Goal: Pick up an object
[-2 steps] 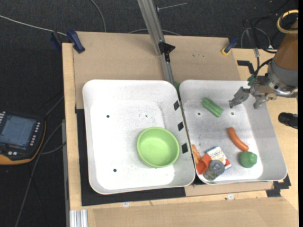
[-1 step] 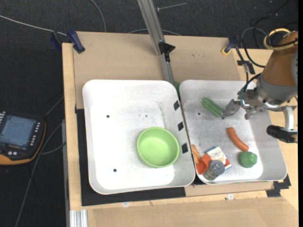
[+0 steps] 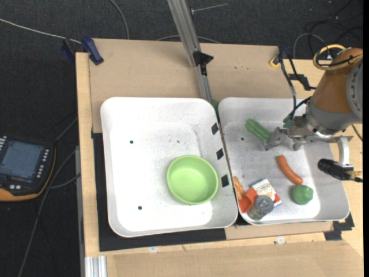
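- Camera view, looking down on the worktop (image 3: pixel 144 68): my hand (image 3: pixel 283 138) is low inside the right bin (image 3: pixel 334 212), up in its upper half.
- Its fingers (image 3: pixel 272 143) look spread a bit, with nothing between them, so I'd call it part open and carrying nothing.
- Closest thing is the green pickle-looking piece (image 3: pixel 258 130), just left of the hand, practically touching. Its long axis runs diagonally, upper left to lower right, pointing at the fingers.
- The orange carrot-ish thing (image 3: pixel 288 169) is just below the hand, slanted the same way.
- A green ball (image 3: pixel 301 194) and a small box (image 3: pixel 265 190) with a round tin (image 3: pixel 262 205) sit lower in that bin.
- The left bin (image 3: pixel 121 126) has a green bowl (image 3: pixel 192 179), well apart from the hand.
- Honestly, the fingertips are hard to make out against the speckled bin, and the wrist hides what's behind them.
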Available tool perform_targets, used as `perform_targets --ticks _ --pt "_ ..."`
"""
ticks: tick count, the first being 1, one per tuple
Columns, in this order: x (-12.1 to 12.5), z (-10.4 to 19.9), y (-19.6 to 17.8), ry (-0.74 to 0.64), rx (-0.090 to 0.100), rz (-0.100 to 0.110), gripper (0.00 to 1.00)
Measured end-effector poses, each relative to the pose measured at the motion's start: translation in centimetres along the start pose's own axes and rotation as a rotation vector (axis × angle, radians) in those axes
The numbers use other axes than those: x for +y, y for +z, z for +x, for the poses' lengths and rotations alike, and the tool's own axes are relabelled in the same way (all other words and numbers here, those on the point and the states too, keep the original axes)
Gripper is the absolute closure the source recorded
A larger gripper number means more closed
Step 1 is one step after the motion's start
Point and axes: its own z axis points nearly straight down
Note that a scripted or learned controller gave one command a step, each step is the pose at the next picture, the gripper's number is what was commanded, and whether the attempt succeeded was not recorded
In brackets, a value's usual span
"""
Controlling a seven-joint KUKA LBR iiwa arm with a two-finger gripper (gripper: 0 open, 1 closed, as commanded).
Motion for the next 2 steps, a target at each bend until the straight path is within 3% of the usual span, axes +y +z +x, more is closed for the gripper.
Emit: perform_targets --ticks 1,2 --pt "0.1 0.0 -1.3 0.000 -0.001 -0.004 1.00" --pt "-0.1 -0.8 -7.2 0.001 -0.002 -0.008 1.00"
